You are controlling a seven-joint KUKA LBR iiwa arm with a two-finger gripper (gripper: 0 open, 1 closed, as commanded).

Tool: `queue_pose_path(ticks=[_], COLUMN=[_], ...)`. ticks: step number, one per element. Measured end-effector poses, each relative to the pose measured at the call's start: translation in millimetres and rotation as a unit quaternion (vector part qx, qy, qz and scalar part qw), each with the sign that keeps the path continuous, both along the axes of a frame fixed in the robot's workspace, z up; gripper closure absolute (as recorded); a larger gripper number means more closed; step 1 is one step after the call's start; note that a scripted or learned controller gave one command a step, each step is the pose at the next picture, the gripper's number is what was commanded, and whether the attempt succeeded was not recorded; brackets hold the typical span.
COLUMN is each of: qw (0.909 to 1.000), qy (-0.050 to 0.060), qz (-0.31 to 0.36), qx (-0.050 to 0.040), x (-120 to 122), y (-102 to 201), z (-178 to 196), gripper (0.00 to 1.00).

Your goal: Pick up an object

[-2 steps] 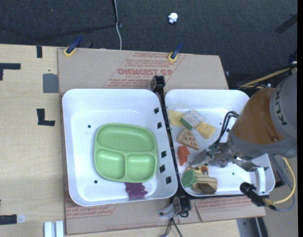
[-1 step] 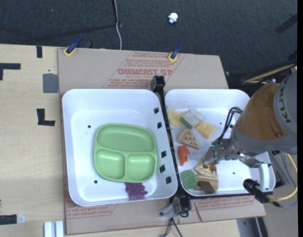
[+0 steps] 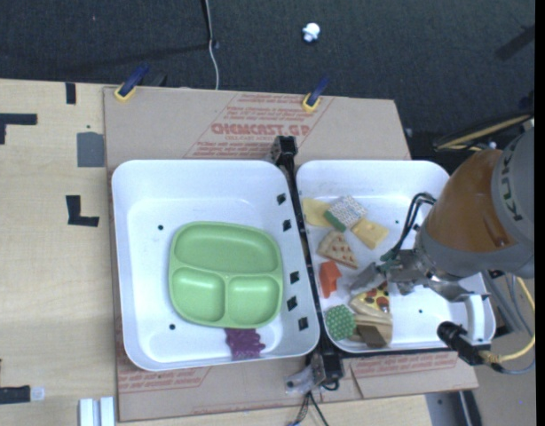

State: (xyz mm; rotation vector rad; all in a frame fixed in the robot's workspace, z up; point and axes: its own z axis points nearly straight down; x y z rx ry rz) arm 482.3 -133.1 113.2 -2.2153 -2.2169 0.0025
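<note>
My gripper [image 3: 372, 278] hangs low in the right bin [image 3: 432, 327], reaching in from the right under the orange-banded wrist. It sits just above a toy pizza slice [image 3: 373, 302] and right of an orange carrot piece [image 3: 329, 278]. Nothing is seen held in it. Close by lie a brown bread piece [image 3: 375, 332], a green round toy [image 3: 340, 321], a waffle-like wedge [image 3: 339, 249], a yellow cheese block [image 3: 370, 232], a grey speckled block [image 3: 347, 209] and a pale yellow piece [image 3: 315, 213].
The left bin [image 3: 139, 202] holds a green divided plate [image 3: 226, 272] and a purple grape bunch [image 3: 245, 343] near its front wall. A black divider [image 3: 295, 229] runs between the bins. The arm covers the right bin's right side.
</note>
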Motion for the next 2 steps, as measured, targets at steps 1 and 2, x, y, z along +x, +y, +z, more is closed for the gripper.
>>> queue_pose_path(ticks=[1,2], qw=[1.0,1.0], qy=[-0.002,-0.003], qz=[0.0,0.001], qx=[-0.0028,-0.0007], x=[1,2], y=[33,34], z=[-30,-18], gripper=[0.0,1.0])
